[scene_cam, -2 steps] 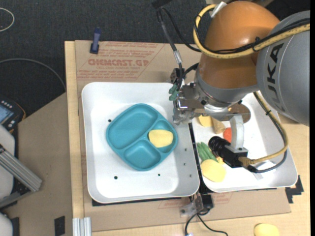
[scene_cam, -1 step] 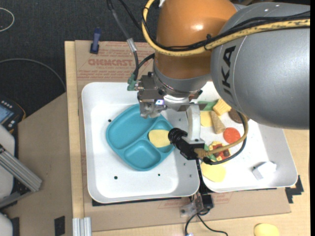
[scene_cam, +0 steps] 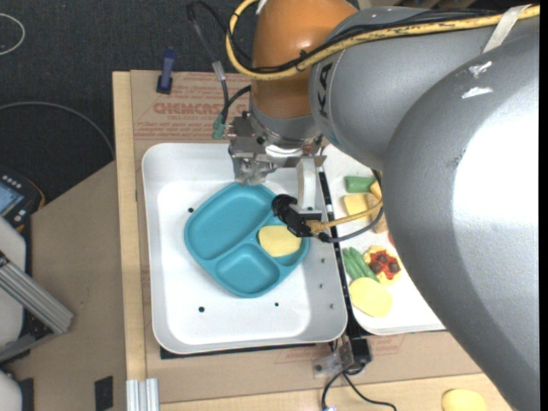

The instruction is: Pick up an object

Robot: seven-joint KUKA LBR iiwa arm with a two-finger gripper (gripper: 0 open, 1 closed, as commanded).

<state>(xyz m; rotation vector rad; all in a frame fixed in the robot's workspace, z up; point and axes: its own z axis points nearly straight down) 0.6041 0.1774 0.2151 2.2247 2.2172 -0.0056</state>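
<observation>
Right bin (scene_cam: 402, 319): at about 4 o'clock in the view, partly under the arm; it holds a yellow disc (scene_cam: 371, 298), green beans (scene_cam: 356, 264), a red and dark cluster (scene_cam: 383, 263), a yellow block (scene_cam: 356, 205) and a green piece (scene_cam: 360, 182)
Left bin (scene_cam: 171, 255): centre of the view, holding a blue divided plate (scene_cam: 231, 238)
Pale yellow piece (scene_cam: 279, 241): rests in the plate's compartment at 3 o'clock, just beside a black part of the tool
Gripper (scene_cam: 257, 171): low over the left bin, at the plate's 12 o'clock rim, close to or touching it; I cannot tell which
Jaws: hidden below the wrist hardware, so I cannot tell whether they are wide, narrow or holding anything
Arm (scene_cam: 445, 144): comes in from 3 o'clock, its grey bulk covering the upper right; the orange band (scene_cam: 295, 32) sits above the wrist, which points steeply down
Progress: judged early or mid-attempt; nothing is seen lifted, every object lies in a bin or on the plate
Left to do: close on one thing, likely the plate or the pale yellow piece, and raise it clear
</observation>
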